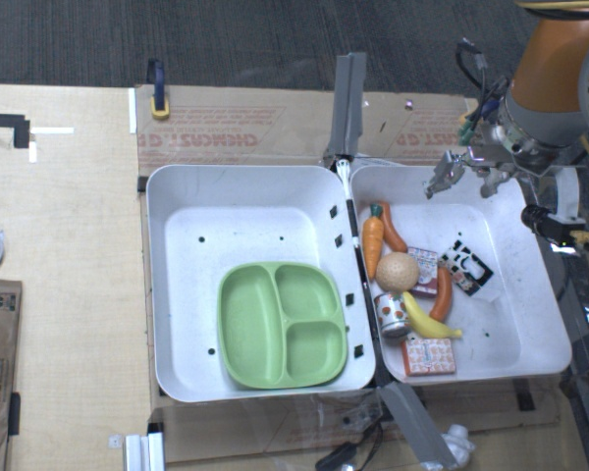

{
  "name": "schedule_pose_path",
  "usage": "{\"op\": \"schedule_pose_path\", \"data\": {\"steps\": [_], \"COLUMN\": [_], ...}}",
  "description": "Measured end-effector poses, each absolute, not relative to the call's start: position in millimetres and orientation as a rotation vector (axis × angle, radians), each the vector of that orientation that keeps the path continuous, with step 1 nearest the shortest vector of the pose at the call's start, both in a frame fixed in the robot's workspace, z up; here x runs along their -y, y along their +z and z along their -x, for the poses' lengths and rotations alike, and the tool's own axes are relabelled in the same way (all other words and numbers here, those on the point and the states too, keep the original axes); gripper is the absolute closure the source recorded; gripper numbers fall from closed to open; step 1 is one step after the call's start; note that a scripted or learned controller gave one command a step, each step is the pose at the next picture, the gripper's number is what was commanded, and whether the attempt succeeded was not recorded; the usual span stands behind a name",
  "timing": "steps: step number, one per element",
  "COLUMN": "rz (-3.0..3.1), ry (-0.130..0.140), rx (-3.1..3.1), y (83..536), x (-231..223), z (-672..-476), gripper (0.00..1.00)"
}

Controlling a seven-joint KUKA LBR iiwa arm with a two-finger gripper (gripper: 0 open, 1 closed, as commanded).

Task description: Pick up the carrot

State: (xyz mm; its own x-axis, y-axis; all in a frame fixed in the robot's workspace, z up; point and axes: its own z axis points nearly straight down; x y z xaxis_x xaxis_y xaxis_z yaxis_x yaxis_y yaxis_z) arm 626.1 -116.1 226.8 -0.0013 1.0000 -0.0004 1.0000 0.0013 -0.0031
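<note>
The carrot (372,244), orange with a green top, lies along the left wall of the right bin (530,361), pointing toward the front. A thinner orange-red piece (392,232) rests right beside it. My gripper (465,183) hangs over the far side of the right bin, up and to the right of the carrot and well apart from it. Its two fingers (439,183) stand spread and open with nothing between them.
Crowded just in front of the carrot are a beige ball (397,271), a small can (391,314), a banana (428,323), a flat pink box (429,356) and a black-and-white item (467,264). A green divided plate (281,324) lies in the left bin (177,263).
</note>
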Motion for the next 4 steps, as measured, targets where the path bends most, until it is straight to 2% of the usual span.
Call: {"op": "schedule_pose_path", "data": {"steps": [1,2,3,4], "rz": [2.389,2.392,2.397,2.396], "ry": [0.000,0.005,0.006,0.006], "rx": [2.041,2.033,2.027,2.027], "y": [108,91,100,100], "x": [99,93,94,94], "z": [-599.8,-596.4,-596.2,-596.2], "gripper": [0.00,0.00,1.00,0.00]}}
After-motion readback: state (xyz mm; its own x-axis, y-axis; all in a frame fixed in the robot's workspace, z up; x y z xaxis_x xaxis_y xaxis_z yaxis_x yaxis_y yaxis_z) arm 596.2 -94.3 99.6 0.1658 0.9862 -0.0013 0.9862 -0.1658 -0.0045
